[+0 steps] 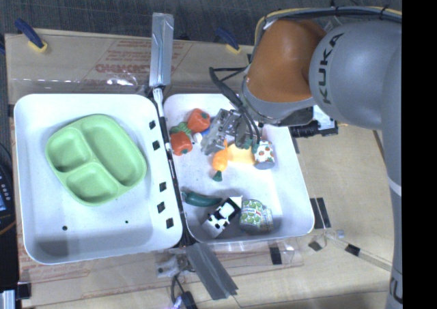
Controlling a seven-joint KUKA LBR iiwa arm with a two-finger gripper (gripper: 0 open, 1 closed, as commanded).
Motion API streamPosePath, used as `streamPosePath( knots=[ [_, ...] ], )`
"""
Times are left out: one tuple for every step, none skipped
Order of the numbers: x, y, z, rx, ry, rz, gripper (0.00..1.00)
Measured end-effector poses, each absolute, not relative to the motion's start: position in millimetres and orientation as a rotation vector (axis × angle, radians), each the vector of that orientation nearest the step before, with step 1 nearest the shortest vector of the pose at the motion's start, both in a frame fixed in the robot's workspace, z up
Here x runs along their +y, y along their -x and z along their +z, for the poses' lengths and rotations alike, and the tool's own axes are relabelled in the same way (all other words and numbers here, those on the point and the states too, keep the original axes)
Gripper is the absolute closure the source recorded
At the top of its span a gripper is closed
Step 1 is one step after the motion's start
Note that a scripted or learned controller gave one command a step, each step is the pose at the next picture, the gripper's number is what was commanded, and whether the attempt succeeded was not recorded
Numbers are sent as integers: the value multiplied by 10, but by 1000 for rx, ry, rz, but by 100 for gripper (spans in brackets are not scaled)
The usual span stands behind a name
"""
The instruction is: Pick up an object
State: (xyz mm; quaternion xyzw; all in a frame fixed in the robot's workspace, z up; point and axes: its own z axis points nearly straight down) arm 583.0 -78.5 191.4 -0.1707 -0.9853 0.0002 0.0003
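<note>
Nearest the camera, in the right bin [300,198], a black-and-white checked block [220,215] sits at the front wall, touching a green-patterned pouch [255,214] on its right. Just behind the block lies a dark green curved piece [198,198], close to the divider between the bins.

Moving up the right bin, there is an orange-yellow toy [227,157] in the middle of the floor, with a small green tip pointing down toward the front. Beside it on the right sits a little white and red-spotted thing [264,155]. To the left, near the divider, are two orange-red lumps with green tops: one [181,142] lower, one [197,121] just behind it.

The gripper [220,136] is down in this bin, right over the cluster, between the red lumps and the orange-yellow toy. It looks to be touching or just above the toy's upper edge, but I cannot tell whether the claw is spread or closed, or whether anything is pinched in it.

Over in the left bin [34,185], a green divided plate [95,157] lies flat.

Farther back, the arm's orange band [287,55] and grey body [358,69] loom over the right bin's far corner. Behind both bins runs a brown board [102,59] with blue clamps [31,35].
</note>
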Motion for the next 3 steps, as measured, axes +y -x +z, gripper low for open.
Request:
streamPosePath(
  knots=[
    [-700, -6438, 1929, -3040, 784, 2, 0],
    [-1258, -5839, 1245, -3042, 761, 2, 0],
    [-1322, -5337, 944, -3073, 628, 0, 0]
  ],
)
